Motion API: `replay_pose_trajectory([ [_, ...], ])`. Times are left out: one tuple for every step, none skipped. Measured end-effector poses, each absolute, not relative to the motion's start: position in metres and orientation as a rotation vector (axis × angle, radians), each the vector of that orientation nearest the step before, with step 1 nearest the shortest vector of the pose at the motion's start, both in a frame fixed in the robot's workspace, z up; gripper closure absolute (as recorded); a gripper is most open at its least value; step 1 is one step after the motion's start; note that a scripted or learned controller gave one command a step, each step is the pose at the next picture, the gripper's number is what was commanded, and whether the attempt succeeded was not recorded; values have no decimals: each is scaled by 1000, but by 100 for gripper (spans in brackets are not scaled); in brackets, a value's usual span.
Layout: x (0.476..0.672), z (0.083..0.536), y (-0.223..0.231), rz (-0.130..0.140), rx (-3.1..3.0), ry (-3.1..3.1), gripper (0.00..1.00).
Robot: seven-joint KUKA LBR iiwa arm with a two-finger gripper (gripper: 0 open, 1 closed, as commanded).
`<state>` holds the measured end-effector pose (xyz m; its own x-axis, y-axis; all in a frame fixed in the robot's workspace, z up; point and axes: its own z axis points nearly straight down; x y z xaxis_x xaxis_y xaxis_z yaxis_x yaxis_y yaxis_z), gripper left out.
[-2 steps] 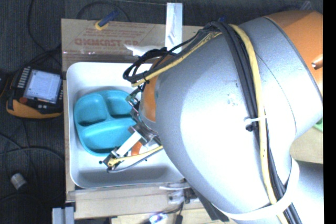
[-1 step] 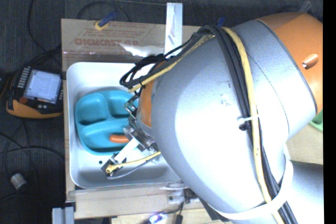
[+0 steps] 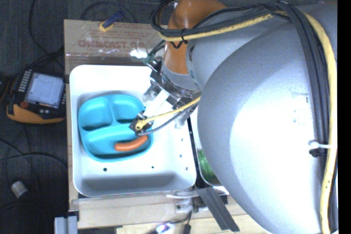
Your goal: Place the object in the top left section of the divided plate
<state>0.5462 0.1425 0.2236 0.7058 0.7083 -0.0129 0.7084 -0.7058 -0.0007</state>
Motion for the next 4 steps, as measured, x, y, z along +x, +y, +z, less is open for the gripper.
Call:
replay_pose_trajectory([
  [484,431,101,-17,2993,937,0],
  [571,430,29,-19,3021,847,0],
  [484,431,4,-18,2949,1077,0],
  [484,431,-15,-20,2925,1143,0],
])
